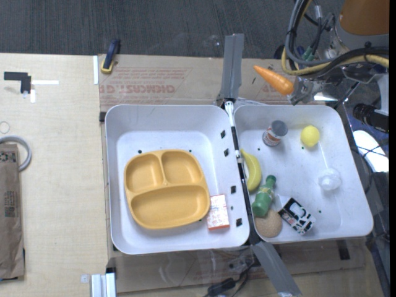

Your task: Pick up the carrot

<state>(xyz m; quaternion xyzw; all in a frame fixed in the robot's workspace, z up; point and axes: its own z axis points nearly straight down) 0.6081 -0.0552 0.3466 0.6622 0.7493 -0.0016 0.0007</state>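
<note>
The two-finger gripper [299, 91] sits up at the back edge of the right bin, and it's got the fat end of the orange tapered carrot [274, 79] pinched between its fingers, so the carrot is up off the bin, sticking out to the left with its pointy tip over the brown cardboard sheet [161, 82] behind the bins. The grey arm with its orange band [365, 5] comes down from the top right corner, with a mess of yellow and black cables [309, 48] looped around the wrist. Just below the carrot, inside the right white bin [346, 228], there's a small can with a grey lid [274, 133] and a yellow lemon [310, 135] near it, then a clear, whitish blob of something [329, 180] further right that I can't make out. Along the left wall of that bin lies a yellow banana [252, 169], with a little green bottle [265, 197] next to it, a round tan cookie-looking thing [268, 225] touching the bottle's base, and a black and white packet [296, 216] just beside that. The left white bin [117, 166] holds a yellow three-compartment plastic plate [167, 189] and a small red and white box [218, 212] right up against the plate's right corner.
</note>
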